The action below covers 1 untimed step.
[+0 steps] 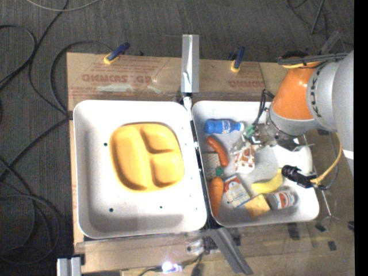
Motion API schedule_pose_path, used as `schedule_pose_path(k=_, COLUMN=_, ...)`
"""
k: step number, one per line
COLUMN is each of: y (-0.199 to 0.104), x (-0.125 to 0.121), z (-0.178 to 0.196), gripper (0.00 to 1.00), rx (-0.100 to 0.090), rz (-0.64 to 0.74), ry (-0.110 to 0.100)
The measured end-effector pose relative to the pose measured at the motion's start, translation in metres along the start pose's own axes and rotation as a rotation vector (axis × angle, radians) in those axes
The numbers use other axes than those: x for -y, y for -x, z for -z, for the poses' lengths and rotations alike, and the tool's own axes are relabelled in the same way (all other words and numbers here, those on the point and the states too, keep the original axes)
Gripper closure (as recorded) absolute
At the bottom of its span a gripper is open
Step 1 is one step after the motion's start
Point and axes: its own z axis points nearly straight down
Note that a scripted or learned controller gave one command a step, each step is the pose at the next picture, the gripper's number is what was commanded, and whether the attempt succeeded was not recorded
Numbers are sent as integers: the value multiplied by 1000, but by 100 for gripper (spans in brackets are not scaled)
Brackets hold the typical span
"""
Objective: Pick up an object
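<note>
The right bin holds several objects: a blue bottle, a red sausage, an orange carrot, a yellow banana, a small can, a yellow block, a red-and-white carton and a small packet. My gripper reaches down into the bin's upper middle, just right of the bottle and directly above the carton. The grey and orange arm hides much of it.
The left bin holds a yellow divided tray. A metal bar stands behind the seam between the bins. A black cable connector hangs over the right bin near the banana.
</note>
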Motion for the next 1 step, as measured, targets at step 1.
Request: schedule_pose_path(k=1, y=-90, x=-3, z=113, gripper=100, rx=2, rz=153, ry=-1)
